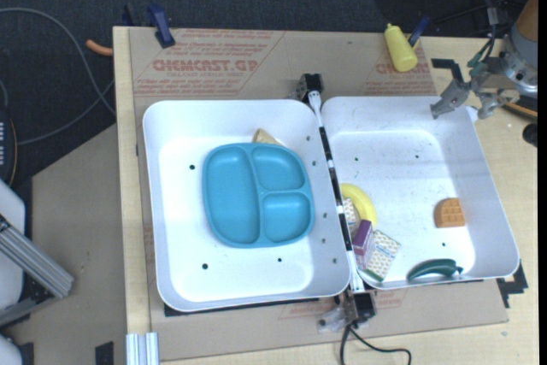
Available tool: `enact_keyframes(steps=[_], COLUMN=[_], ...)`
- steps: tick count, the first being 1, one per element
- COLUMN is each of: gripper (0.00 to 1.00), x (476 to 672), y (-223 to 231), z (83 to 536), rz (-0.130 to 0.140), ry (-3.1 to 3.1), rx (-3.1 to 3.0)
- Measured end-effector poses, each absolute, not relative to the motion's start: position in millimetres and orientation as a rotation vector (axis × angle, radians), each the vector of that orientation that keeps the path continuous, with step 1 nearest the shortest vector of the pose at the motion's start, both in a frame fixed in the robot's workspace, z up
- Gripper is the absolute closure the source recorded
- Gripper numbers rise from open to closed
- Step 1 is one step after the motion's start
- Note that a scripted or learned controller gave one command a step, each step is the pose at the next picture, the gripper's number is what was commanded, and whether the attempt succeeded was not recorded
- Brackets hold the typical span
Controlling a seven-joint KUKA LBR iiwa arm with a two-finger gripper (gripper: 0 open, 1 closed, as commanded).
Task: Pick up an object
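Observation:
My gripper [467, 102] hangs over the far right corner of the right bin [410, 141], its two fingers spread open with nothing between them. Well in front of it, an orange waffle-like piece [449, 212] lies near the bin's right wall. A yellow banana-shaped toy [357, 203], a purple block [361, 233] and a patterned white packet [382, 252] crowd the bin's near left corner. A green ring-shaped item [434, 271] rests at the near edge. The left bin [171, 184] holds a blue divided plate [256, 192], and a tan piece [265, 135] peeks out behind it.
A yellow bottle [399, 48] lies on the bench behind the right bin. A blue clamp [159, 26] grips the bench's far left edge. A black divider clip [310, 85] sits between the bins at the back.

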State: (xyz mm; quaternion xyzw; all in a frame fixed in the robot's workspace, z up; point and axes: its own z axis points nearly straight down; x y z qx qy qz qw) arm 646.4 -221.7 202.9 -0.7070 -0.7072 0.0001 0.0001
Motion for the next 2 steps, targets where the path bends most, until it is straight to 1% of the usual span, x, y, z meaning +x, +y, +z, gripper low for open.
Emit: enact_keyframes(steps=[1,2], gripper=[0.0,0.0], x=[615.0,667.7], y=[-134.4,-69.1], z=[84.0,186.5], rz=[0.0,-0.006], ry=[-2.222,-2.225], rx=[-2.219,-2.221])
